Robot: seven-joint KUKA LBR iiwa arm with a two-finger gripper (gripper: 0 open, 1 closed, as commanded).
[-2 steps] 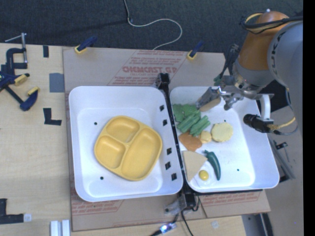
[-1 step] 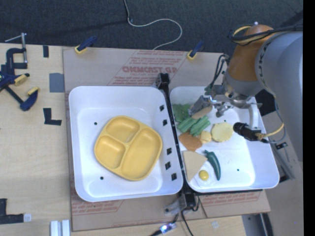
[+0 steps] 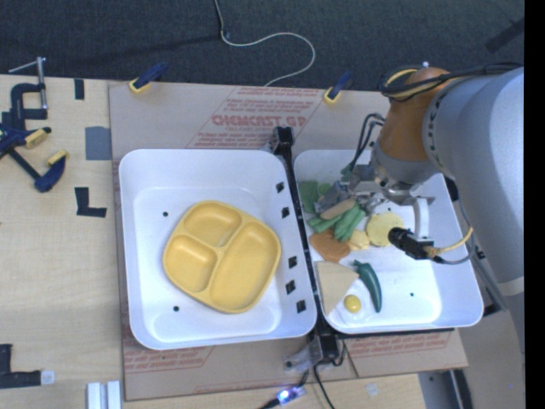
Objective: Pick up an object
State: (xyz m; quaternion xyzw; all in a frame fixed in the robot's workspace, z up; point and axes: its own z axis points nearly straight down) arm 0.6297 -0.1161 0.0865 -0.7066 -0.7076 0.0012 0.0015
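Your pincer (image 3: 368, 196) sits low over the toy-food heap (image 3: 345, 220) against the right bin's (image 3: 460, 309) left wall, positioned for picking; its grip state cannot be told.

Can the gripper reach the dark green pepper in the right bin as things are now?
Probably yes. The dark green pepper lies apart from the food pile, uncovered, on the right bin floor. The gripper is above that pile, in the same bin.

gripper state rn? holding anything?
gripper: down in the right bin over the pile of toy food; open or shut cannot be told, and no object is visibly between its fingers.
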